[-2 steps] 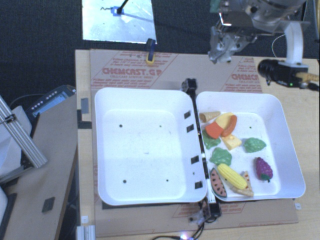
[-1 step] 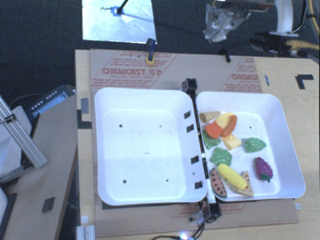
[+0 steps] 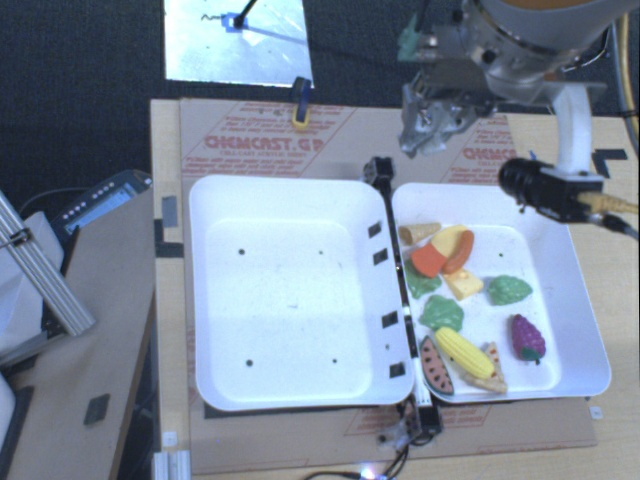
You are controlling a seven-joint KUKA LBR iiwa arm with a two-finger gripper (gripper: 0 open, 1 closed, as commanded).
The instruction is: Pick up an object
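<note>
The right bin holds several toy foods: an orange carrot piece, a red sausage, a yellow cheese cube, green leafy pieces, a corn cob, a watermelon slice and purple grapes. My gripper hangs high above the bench, behind the back edge of the right bin and well clear of the food. Nothing shows beneath it.
The left bin lies beside the right one, with black clips along the shared wall. A black cylindrical device juts over the right bin's back right corner. A yellow clip sits at the back of the cardboard.
</note>
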